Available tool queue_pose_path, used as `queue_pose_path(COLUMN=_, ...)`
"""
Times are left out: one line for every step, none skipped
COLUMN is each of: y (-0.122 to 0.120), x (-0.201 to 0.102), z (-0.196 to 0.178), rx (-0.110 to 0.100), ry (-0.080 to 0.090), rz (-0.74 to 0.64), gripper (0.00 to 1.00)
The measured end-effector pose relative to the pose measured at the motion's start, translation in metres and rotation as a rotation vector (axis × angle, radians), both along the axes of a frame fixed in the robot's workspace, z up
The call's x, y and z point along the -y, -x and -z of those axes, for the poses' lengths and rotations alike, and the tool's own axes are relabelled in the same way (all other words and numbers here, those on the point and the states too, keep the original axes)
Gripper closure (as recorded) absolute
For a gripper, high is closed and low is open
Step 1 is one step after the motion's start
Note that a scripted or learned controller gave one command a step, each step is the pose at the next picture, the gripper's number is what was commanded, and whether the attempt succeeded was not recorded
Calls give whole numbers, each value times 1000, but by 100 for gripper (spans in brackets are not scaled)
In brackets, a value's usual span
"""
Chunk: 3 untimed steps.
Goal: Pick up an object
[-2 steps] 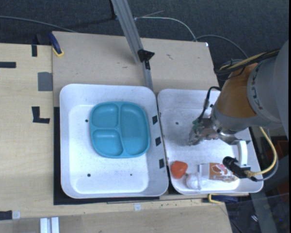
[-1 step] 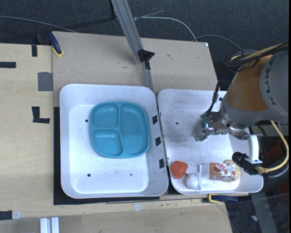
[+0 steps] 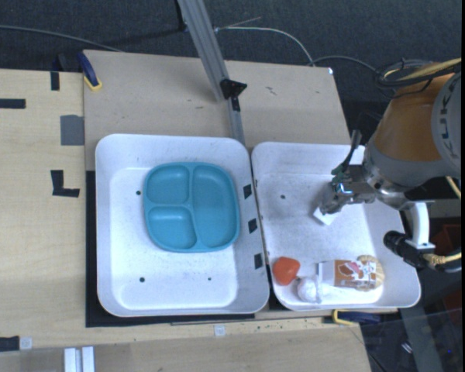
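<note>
Objects sit along the right bin's (image 3: 294, 155) front edge: orange ball (image 3: 286, 269), small white lump (image 3: 307, 289), snack packet (image 3: 358, 273). Claw (image 3: 325, 210) hangs low over that bin's middle, near its right wall, well apart from them; open or closed, cannot tell. Small white block (image 3: 321, 217) at its tip. Left bin (image 3: 116, 208) holds a blue divided plate (image 3: 191, 207).

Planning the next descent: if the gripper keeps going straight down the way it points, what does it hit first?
Most likely the bare floor of the right bin. The gripper points down there, well above the orange object and packet. Depth is uncertain.
</note>
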<state>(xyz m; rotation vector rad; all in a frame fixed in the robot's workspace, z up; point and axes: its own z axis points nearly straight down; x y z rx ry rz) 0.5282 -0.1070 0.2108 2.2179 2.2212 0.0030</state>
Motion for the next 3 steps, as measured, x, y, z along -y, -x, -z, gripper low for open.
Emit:
queue_pose_path(y=-9, x=-44, z=-5, rx=-4, ry=-2, rz=-5, gripper=100)
queue_pose_path(y=-19, x=-102, z=-6, rx=-5, ry=-3, rz=-5, gripper=100)
queue_pose_path(y=-44, x=-159, z=-4, rx=-4, ry=-2, rz=-7, gripper=100)
